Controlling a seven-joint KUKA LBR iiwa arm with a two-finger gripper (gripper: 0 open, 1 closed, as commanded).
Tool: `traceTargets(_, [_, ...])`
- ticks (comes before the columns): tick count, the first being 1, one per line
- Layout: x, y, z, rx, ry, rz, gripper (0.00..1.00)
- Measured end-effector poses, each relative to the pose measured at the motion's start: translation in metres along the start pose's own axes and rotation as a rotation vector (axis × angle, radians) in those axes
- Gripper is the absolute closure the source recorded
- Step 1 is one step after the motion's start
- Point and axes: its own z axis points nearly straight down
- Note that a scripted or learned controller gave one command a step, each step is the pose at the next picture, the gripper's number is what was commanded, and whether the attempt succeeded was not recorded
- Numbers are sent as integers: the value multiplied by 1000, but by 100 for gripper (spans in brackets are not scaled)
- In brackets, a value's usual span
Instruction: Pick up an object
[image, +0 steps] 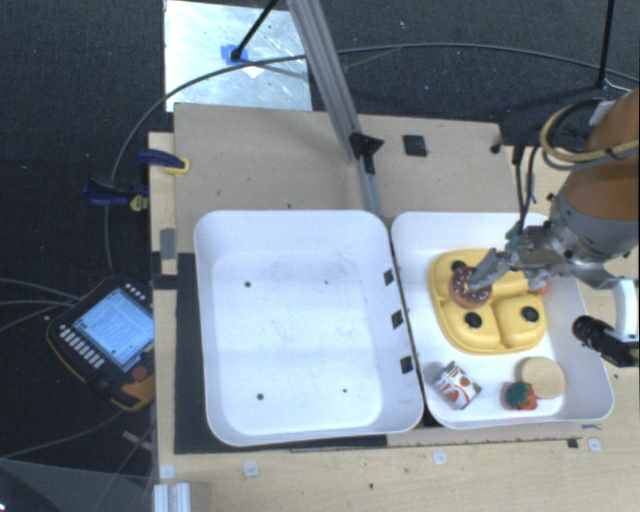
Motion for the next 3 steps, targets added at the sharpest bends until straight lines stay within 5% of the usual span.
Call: traceTargets(3, [153, 26, 33, 2, 1, 0, 100])
